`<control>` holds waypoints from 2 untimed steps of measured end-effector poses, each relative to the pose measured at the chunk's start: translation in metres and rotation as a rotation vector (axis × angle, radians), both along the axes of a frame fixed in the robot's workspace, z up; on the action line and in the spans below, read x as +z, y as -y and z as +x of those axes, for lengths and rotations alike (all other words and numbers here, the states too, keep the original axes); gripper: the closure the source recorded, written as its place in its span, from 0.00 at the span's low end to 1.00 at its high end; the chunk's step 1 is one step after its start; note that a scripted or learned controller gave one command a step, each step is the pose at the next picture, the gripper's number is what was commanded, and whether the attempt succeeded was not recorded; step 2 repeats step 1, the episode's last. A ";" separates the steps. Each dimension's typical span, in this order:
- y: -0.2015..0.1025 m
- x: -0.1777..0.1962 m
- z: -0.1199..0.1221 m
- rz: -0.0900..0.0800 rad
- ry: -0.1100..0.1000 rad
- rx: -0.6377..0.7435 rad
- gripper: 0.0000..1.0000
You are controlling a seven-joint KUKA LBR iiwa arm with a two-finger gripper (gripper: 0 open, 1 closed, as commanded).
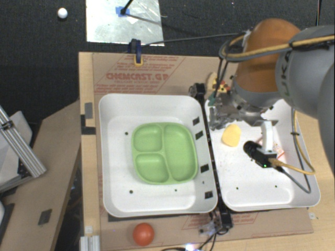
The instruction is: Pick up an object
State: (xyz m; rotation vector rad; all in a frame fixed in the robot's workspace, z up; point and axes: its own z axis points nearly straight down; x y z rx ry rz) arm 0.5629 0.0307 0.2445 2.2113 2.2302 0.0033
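Gripper [216, 115]: low over the right bin [261, 195], near its far left corner, close to the wall it shares with the left bin [112, 140]. Open or closed: I cannot tell from here. Yellow lump [231, 135]: on the right bin's floor just beside the gripper; contact unclear. Left bin: 1 green plate [164, 153], 3 compartments, lying flat. Orange ball [143, 234]: on the bench, outside the 2 bins.

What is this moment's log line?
gripper: over right bin, close to yellow object | grasp: none seen | left bin: green plate
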 end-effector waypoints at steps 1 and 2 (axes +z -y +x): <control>-0.044 0.004 0.016 0.001 0.001 0.000 1.00; -0.044 0.004 0.016 0.001 0.001 0.000 1.00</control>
